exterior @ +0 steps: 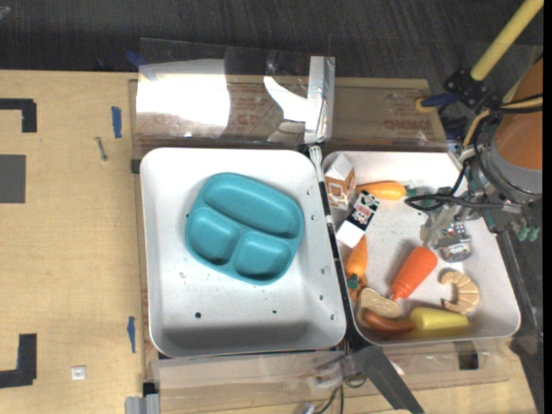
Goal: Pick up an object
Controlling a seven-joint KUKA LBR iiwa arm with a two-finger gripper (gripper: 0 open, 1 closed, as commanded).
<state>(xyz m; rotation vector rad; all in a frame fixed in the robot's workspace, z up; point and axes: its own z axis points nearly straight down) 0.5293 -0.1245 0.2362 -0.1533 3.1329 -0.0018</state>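
Gripper [448, 235] hangs low in the right bin [509, 317], just beside the orange carrot [412, 272]; nothing visible in its grasp, its opening I cannot tell. Recommend centring over the carrot's middle, closing across its narrow width, clear of neighbouring toys

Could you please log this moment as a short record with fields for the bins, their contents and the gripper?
left bin: holds a teal divided plate
right bin: holds toy food and small items
near its front edge: yellow piece, hot dog
middle: orange carrot
back: small white carton
gripper: low over the right bin, beside the carrot
grasp: nothing visibly held
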